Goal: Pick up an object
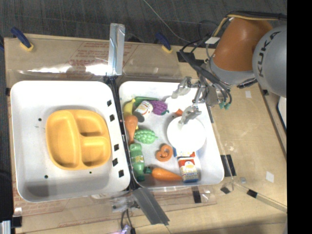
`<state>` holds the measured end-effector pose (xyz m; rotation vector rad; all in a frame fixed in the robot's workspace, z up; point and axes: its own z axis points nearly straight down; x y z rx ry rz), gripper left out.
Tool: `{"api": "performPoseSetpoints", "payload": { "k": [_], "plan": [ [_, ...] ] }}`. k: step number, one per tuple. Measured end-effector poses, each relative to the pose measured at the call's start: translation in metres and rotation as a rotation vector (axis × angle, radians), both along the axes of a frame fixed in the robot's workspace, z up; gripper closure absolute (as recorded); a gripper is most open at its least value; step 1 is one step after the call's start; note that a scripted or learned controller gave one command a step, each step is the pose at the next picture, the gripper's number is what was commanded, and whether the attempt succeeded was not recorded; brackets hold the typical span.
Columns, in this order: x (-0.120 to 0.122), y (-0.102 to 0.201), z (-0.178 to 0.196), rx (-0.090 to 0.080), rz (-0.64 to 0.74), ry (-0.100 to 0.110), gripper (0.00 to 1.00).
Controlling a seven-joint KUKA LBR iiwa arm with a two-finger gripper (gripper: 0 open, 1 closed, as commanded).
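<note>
The white plate (pixel 187 135) lies flat in the right bin (pixel 217 172), near its right wall, and the pincer (pixel 187 112) hangs right over the plate's upper rim. How its tips stand I cannot tell, metal blurring against white, and nothing shows between them. As I judge it, that plate is a poor pick: light, stiff, smooth plastic, slick and lying low, so only the raised rim offers a hold, and a slip looks likely. Better targets crowd just left of it. The pretzel (pixel 165 153) touches the plate's lower left edge, small, knobbly, brown, with loops to nip across. The carton (pixel 188 167) stands just below the plate, boxy with flat sides, probably the easiest squeeze. A carrot (pixel 165 174) lies along the bin's front wall, tapered and smooth, best taken across its thick end. Up the left wall run a green bottle (pixel 137 161), a bumpy green piece (pixel 146 136), a second carrot (pixel 131 126), a banana (pixel 128 107), a can (pixel 143 110) and purple grapes (pixel 159 106), all toy plastic by the look of them, hard and light, packed tight enough that neighbours may shift. The left bin (pixel 24 130) carries a yellow tray (pixel 78 138) with three rounded compartments, glossy and shallow. Both bins sit side by side on the tan table (pixel 253 150).
</note>
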<state>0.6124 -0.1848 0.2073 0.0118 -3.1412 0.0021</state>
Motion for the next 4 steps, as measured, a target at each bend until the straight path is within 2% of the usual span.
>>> {"api": "performPoseSetpoints", "payload": {
  "k": [1, 2, 3, 4],
  "plan": [
    [-0.040, -0.024, -0.107, 0.000, -0.162, -0.020, 0.00],
    [-0.107, 0.023, -0.110, 0.000, -0.198, -0.014, 0.00],
    [-0.076, 0.036, -0.110, -0.001, -0.228, -0.010, 0.00],
    [-0.069, 0.060, -0.115, 0.001, -0.436, -0.004, 0.00]
  ]
}}
